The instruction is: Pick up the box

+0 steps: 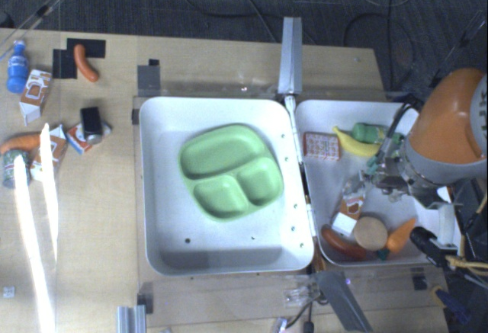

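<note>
Camera view looks down on the two white bins, and the right bin is the landmark. Inside it, against its left wall near the far end, lies the box, a small flat carton with a red patterned face, lying apart from the rest. Just beyond the box toward the bin's far right sits a banana with a green item behind it. Toward the bin's near edge cluster a smaller carton, a round tan object, a carrot and a dark red piece. The gripper hangs over the bin's middle, well right of the box; whether its jaws are apart or together I cannot tell. To do this step well, I judge the arm should travel left toward the bin's wall, clear the banana, and descend squarely over the box. In the left bin rests a green divided tray.
</note>
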`<state>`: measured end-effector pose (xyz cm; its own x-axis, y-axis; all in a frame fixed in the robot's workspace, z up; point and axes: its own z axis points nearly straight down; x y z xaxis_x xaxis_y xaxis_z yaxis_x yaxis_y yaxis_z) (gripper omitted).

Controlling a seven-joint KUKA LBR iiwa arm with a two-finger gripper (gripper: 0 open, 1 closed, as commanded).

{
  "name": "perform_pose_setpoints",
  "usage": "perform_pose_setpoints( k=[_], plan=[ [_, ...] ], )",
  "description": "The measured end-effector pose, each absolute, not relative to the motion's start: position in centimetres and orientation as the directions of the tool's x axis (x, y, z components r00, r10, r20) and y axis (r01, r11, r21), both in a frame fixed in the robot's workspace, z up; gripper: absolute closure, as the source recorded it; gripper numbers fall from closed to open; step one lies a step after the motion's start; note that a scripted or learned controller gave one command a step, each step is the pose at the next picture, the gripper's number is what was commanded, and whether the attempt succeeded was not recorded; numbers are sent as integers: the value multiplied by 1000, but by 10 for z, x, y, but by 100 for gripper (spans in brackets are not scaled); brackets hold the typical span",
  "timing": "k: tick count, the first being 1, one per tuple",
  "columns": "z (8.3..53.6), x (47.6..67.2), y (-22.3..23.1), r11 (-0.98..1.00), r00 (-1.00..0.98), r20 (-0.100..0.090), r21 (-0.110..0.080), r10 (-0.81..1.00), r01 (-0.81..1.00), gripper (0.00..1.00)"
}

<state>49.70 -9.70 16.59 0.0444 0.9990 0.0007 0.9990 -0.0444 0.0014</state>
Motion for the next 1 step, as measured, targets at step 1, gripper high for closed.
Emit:
perform_pose_setpoints(
  k=[1],
  plan=[
    [89, 493, -90, -18, 18, 2, 16, 1000, 1000, 0]
  ],
)
